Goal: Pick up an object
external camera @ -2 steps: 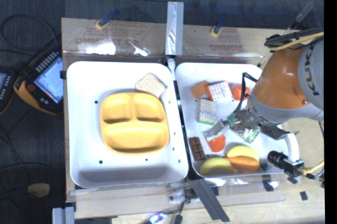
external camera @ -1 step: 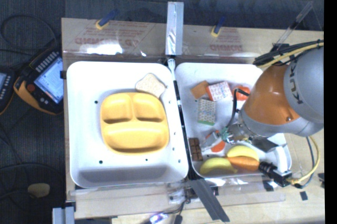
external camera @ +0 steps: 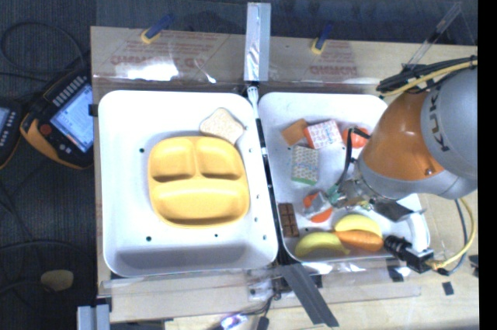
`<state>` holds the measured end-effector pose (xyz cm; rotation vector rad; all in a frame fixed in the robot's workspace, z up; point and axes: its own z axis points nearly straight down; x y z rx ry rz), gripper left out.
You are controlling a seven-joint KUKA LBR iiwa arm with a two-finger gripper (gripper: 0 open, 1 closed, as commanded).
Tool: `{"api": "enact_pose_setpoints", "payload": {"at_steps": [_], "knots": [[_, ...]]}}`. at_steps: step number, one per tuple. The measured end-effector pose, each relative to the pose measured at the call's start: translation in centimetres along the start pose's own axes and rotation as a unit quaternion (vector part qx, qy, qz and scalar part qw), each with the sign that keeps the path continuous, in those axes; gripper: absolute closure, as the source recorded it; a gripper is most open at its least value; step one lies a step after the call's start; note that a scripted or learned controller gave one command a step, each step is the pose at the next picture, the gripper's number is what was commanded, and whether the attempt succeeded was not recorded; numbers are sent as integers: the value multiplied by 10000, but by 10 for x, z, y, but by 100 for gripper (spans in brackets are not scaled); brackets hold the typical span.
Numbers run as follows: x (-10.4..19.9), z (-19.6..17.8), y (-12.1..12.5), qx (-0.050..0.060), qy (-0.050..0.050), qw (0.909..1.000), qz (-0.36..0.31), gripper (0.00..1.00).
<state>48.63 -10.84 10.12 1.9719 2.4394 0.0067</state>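
**Arm low over the crowded right bin**

The right white bin is packed, with little bare floor — only a patch along its far wall and a strip beside the centre divider. The left white bin has open floor all round a yellow three-compartment plastic tray, with a tan slice of toy bread touching the tray's far right corner.

The grey arm with its orange band covers the right part of the right bin. The gripper sits low beneath the band, among the objects in the middle of the bin; whether its fingers are parted or closed cannot be told here, and nothing is visibly held.

Just beside the gripper, on its left, lies a small orange-red piece. Nearer the front wall, a yellow toy banana, a yellow rounded fruit and an orange carrot-like piece lie touching one another. A pale green patterned box stands left of the gripper — beyond it, an orange-and-white printed box and an orange-brown block. A dark brown chocolate-like bar lies against the divider wall.
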Motion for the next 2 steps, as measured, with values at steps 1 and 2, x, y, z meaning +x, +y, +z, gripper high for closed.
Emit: {"api": "enact_pose_setpoints", "payload": {"at_steps": [1,2], "knots": [[51,-149,45,46,-10,9964,847,100],[59,-81,15,56,12,9999,-115,100]]}}
